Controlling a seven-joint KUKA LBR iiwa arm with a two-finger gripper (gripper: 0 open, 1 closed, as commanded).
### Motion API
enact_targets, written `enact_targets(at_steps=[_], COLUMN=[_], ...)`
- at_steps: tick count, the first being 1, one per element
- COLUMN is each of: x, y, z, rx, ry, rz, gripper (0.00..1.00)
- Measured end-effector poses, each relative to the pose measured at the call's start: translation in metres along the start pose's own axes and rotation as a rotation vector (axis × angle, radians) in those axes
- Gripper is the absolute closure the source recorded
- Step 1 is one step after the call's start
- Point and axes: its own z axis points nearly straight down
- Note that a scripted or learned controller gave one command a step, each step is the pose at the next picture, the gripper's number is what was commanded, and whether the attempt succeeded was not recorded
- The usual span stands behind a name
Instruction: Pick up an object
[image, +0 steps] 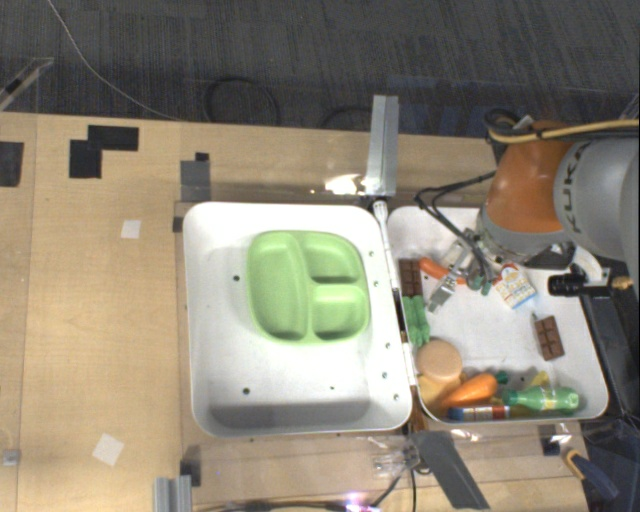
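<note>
Right bin (590, 345) holds clutter: carrot (468, 389), round tan piece (439, 357), green bottle (542, 401) along near wall; brown bar (547, 336) beside far-right wall. Pincer (458, 272) hangs over right bin's upper left, apart from carrot; finger state: cannot tell. Left bin (215, 300) beside right bin carries green divided tray (306, 285). Wooden bench (90, 340) under both; dark carpet (250, 50) beyond. Labels too small to read.

The claw (452, 278) hangs over the right bin (585, 345); a carrot (468, 389) lies below it, a green tray (305, 285) far left.
</note>
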Motion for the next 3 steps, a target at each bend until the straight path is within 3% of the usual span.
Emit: enact_targets(at_steps=[1, 2, 3], x=[0.025, 0.055, 0.052], y=[-0.079, -0.025, -0.023], z=[0.000, 0.000, -0.014], rx=[-0.002, -0.006, -0.011], ry=[0.007, 0.005, -0.004], rz=[0.052, 0.001, -0.003], gripper=[0.00, 0.00, 1.00])
